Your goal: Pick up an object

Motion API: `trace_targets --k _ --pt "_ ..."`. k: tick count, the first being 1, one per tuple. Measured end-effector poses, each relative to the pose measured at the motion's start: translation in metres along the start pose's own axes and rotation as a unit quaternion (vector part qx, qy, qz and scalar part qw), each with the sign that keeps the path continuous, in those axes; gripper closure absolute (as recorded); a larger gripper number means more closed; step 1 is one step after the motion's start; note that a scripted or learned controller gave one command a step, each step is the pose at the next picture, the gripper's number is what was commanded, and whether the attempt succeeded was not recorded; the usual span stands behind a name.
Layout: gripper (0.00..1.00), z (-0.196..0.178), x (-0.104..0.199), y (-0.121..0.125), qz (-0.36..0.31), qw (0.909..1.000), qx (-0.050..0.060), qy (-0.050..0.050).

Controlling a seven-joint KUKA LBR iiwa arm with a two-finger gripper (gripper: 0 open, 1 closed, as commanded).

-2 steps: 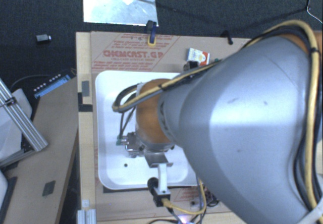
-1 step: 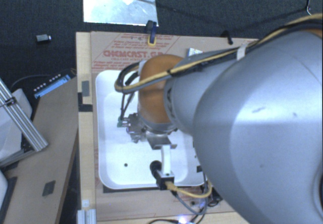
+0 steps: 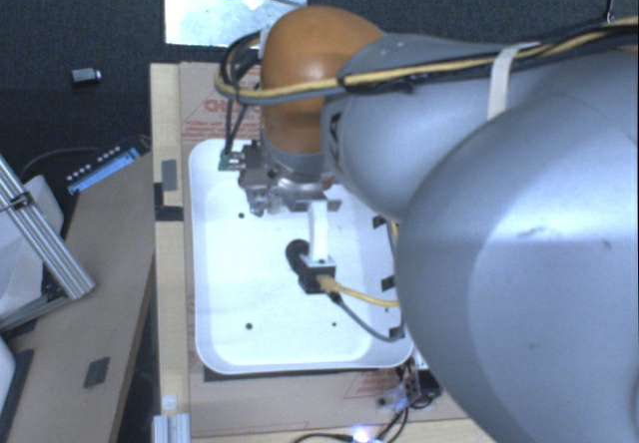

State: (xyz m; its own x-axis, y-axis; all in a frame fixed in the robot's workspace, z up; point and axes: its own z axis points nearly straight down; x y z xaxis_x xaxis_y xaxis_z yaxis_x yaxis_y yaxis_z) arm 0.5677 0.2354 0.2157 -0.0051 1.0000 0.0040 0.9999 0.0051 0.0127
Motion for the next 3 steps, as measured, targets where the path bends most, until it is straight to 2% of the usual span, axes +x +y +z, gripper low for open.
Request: trace_targets --k 1,2,3 --pt "1.0 0.08 -0.002 -0.046 0.002 0.9999 0.011 -0.003" --pt "1.0 -0.068 0.001 -0.08 -0.001 1.0 0.001 0.002" --pt "1.0 -0.07 0.0 -0.079 -0.002 1.0 0.005 -0.001"
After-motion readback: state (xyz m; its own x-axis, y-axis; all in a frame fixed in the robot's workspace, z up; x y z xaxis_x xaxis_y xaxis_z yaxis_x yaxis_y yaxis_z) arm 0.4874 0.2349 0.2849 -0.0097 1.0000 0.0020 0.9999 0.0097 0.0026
